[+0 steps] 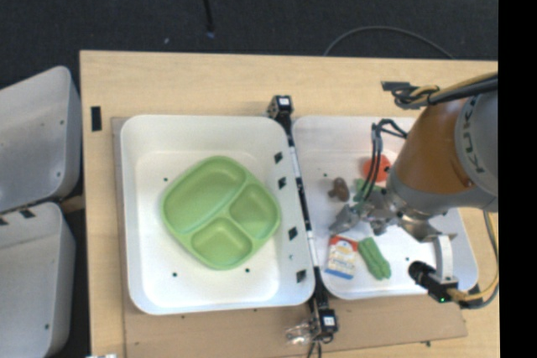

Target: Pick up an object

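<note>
One end effector (357, 218) hovers beside the green object (375, 257), nothing visibly held.

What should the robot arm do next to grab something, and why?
Probably lower a little onto the small brown lump in the right white bin. The gripper hangs just beside it, nothing shows between its fingers, and the green pickle-shaped toy and small printed card lie farther off.

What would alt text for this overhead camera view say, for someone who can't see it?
A grey and orange robot arm reaches from the right over the right white bin, its tool low above a green pickle-shaped toy, a small printed packet, a brown lump and an orange item. The left bin holds a green divided plate.
</note>
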Controlling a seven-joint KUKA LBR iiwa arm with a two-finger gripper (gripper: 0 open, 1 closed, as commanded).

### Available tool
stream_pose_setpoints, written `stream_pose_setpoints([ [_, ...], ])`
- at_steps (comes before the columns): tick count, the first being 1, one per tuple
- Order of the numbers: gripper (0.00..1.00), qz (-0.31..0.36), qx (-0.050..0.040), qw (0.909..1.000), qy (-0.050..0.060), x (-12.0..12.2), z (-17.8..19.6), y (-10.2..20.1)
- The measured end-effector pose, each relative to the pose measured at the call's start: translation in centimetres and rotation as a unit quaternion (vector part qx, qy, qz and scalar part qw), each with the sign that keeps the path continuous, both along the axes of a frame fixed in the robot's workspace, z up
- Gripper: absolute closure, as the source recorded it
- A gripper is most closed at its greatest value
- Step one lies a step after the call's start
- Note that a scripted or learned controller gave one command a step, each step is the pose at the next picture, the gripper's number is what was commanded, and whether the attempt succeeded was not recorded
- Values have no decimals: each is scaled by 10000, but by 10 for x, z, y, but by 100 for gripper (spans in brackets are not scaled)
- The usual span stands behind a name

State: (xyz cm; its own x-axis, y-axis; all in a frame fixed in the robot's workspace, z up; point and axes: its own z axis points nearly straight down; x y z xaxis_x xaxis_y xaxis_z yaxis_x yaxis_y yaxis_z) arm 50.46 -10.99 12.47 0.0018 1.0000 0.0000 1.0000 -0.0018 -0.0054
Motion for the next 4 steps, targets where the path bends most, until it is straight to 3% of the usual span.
stream_pose_setpoints([
  [1,0,-7,-1,10000,-12,0,-26,-1],
  [2,100,-51,-2,10000,-35,1,-14,-2],
  [4,100,20,-10,10000,-64,-8,90,-10],
])
